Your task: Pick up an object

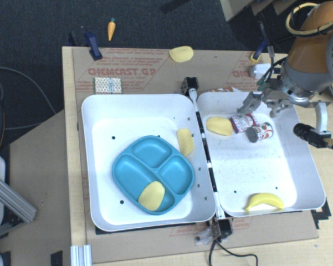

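My gripper [262, 106] hangs over the back of the right bin [299, 170], the arm reaching in from the right. Its two fingers [247, 103] are spread apart, open, with nothing between them. Just below the fingertips lies a small red-and-white packet [245, 123], and a dark-ended red-and-white piece [261, 131] sits beside it. A pale yellow oval object [219, 126] rests left of the packet. A yellow banana [264, 201] lies near the bin's front wall.
The left bin [100, 121] holds a blue divided plate [155, 165] with a yellow piece [151, 195] in its front compartment. Another yellow piece [185, 141] leans by that bin's right wall. A yellow object [181, 54] lies on the board behind the bins.
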Controlling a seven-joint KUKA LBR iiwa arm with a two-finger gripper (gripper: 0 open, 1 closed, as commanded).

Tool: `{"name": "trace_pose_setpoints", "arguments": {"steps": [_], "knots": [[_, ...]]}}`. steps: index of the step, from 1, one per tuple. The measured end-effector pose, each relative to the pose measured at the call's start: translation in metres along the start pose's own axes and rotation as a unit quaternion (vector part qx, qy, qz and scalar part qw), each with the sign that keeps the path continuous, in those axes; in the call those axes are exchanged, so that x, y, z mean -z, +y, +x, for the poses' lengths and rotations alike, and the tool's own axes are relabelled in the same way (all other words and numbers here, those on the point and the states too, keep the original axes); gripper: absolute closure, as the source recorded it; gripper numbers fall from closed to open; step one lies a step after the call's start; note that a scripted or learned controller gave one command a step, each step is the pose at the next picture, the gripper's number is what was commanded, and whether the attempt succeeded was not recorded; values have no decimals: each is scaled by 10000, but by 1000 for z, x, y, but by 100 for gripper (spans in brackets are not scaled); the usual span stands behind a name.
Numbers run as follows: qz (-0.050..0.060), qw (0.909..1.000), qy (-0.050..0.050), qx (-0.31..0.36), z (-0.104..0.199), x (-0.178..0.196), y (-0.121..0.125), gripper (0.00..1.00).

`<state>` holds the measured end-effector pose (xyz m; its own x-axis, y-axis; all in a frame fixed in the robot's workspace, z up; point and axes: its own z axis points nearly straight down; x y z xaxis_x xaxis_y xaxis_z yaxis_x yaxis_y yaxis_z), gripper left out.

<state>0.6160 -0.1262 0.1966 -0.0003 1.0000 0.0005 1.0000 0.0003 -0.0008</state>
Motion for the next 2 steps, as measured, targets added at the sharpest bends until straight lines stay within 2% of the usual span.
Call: {"name": "trace_pose_setpoints", "arguments": {"steps": [1, 2], "knots": [[-50, 10000, -18, 6, -15, -107, 39, 0], [-87, 10000, -17, 13, -14, -95, 42, 100]]}}
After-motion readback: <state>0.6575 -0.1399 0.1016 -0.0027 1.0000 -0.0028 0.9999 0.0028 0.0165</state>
